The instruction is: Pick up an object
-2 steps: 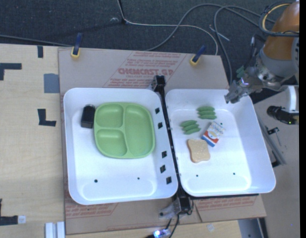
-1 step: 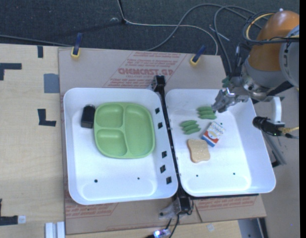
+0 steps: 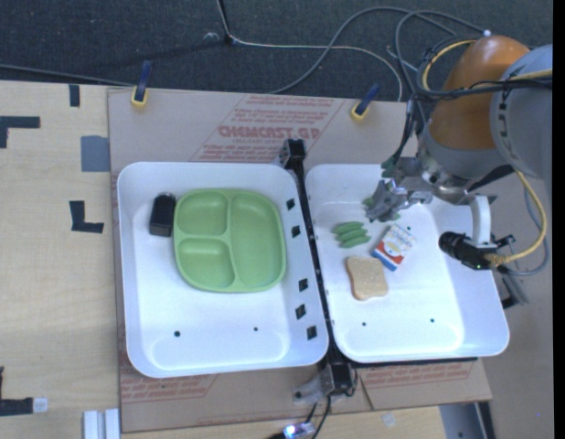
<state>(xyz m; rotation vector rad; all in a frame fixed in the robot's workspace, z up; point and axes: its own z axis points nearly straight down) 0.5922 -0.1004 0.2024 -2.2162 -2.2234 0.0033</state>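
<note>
Objects: one bread slice (image 3: 367, 278), one carton (image 3: 394, 246)

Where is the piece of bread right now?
The bread lies in the right bin, near its middle, just below the small red, white and blue packet and down-right of the green pea pod.

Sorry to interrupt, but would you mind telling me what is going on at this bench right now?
A robot arm reaches in over the right bin, with its end effector hovering above the green pea pod. A slice of bread and a small packet lie close by. Nothing has been lifted yet. The left bin holds a green divided plate and a small black object.
</note>
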